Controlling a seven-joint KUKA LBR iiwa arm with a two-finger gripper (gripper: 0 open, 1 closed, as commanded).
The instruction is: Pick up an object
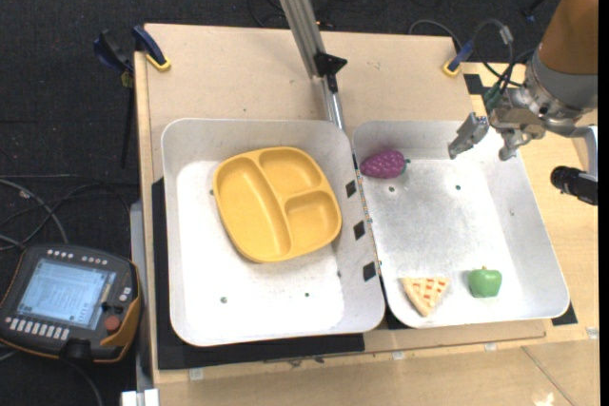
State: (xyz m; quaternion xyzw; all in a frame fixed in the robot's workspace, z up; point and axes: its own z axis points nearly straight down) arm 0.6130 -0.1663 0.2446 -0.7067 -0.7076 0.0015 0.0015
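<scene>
Hanging spread and unladen, the gripper [489,137] overlooks purple grapes [383,164]; no legible labels

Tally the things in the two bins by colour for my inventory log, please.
Yellow: 1, divided plate, left bin
Purple: 1, grape bunch, right bin
Green: 1, pepper, right bin
Tan with red: 1, pie wedge, right bin
Total: 4

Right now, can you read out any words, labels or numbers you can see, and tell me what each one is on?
None can be read.
Pendant: its lit screen and keys are too small and blurred to read.
Tray, grapes, pepper, pizza slice: no print seen.
</scene>
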